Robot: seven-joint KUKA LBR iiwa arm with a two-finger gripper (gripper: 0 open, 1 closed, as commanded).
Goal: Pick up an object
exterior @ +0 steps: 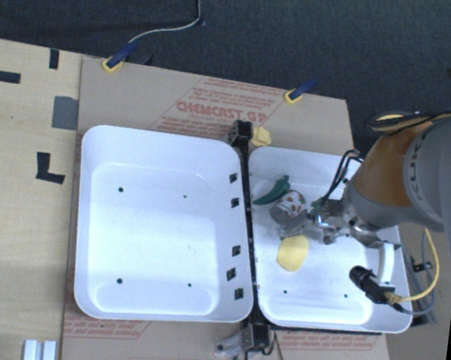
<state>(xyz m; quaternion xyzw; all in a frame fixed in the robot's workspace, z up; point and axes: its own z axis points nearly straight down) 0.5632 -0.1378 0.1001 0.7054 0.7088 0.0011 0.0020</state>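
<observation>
Yellow object [292, 252] lies loose in your right bin [332, 308], nothing lifted yet, gripper [297, 215] low beside it, fingers' opening impossible to tell.

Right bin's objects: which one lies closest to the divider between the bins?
The green curved object, at the right bin's upper left; the yellow object and speckled round object sit farther right.

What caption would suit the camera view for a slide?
Arm reaches into right bin, gripper beside a yellow object and a green object.
</observation>
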